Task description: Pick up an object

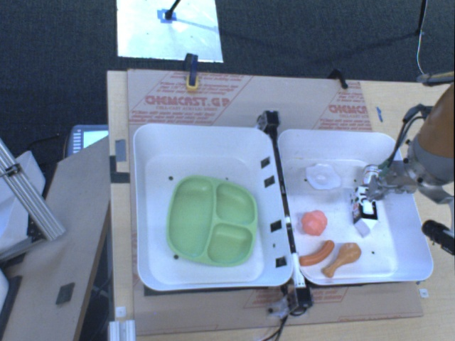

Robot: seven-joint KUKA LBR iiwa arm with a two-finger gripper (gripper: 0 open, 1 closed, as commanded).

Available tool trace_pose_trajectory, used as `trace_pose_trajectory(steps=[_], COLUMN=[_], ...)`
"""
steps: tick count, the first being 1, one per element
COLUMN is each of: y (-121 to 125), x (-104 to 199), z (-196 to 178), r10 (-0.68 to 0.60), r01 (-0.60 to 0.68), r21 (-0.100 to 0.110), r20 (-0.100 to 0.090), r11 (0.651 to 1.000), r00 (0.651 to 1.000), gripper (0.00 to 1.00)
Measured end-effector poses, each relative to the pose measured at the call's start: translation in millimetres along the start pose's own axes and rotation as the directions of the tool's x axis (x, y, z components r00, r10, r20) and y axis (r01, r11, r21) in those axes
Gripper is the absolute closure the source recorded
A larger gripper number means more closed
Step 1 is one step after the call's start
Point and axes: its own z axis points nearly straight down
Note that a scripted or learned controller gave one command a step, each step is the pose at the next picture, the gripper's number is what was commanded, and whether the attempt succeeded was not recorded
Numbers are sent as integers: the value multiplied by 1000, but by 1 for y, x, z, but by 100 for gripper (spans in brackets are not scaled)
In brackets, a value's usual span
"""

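- End effector point(365, 208) sits low in the right bin point(409, 261), toward its right half, arm coming in from the right edge. Can't tell whether it's spread or pinched; too small and cluttered with black-and-white parts at the tip.
- Nothing visibly between the tips, so I wouldn't call anything held.
- Nearest candidates: pink ball point(314, 222) just to its left, clear plastic piece point(321, 175) up and left near the bin's far side.
- Further out, near the front wall: orange sausage point(316, 253) and tan drumstick point(341, 258), lying close together, almost touching.
- Handling guess: all look like light toy food. Ball is round and probably rolls or squirts out if pinched off-centre; take it across the middle. Sausage and drumstick are long and narrow; grip across the short axis, drumstick at the thin shaft. Clear piece looks thin, flat and slippery, the worst pick.
- Left bin point(149, 190) holds a green divided tray point(212, 220), lying flat, well apart from the end effector; too wide to pinch except at a rim.
- Both bins sit on cardboard on the bench point(117, 119).
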Motion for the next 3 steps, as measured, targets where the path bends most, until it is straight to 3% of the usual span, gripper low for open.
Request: trace_pose_trajectory(steps=[2,3], y=[3,9], x=[-1,54], z=[-104,-107], r10=[-2,-5], r01=[2,5], r21=[-3,0], r20=[1,-2], r11=[1000,1000], r00=[1000,1000], gripper=[100,100])
